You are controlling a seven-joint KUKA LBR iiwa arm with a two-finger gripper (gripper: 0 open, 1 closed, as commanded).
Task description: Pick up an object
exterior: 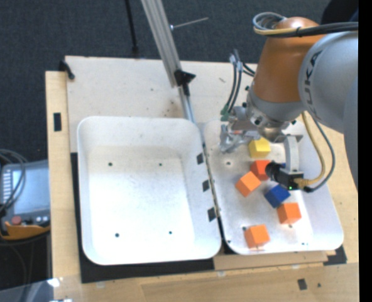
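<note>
my arm (280, 68): glossy orange and grey shell | bins (142, 187): smooth white plastic, speckled | blocks (257, 235): matt | bench (57, 168): pale wood

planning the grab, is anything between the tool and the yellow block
Nothing visible lies between them. The tool hangs just left of the yellow block in the right bin; the other blocks lie nearer the camera.

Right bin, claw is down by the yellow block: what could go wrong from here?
1. The blocks are crowded: the yellow block sits close to a red-orange block and an orange block, so closing the claw may nudge neighbours instead of gripping one.
2. The claw looks offset to the yellow block's left, near the right bin's inner wall; it may close on nothing.
3. The wrist cables hang over the blue block and could snag.
</note>
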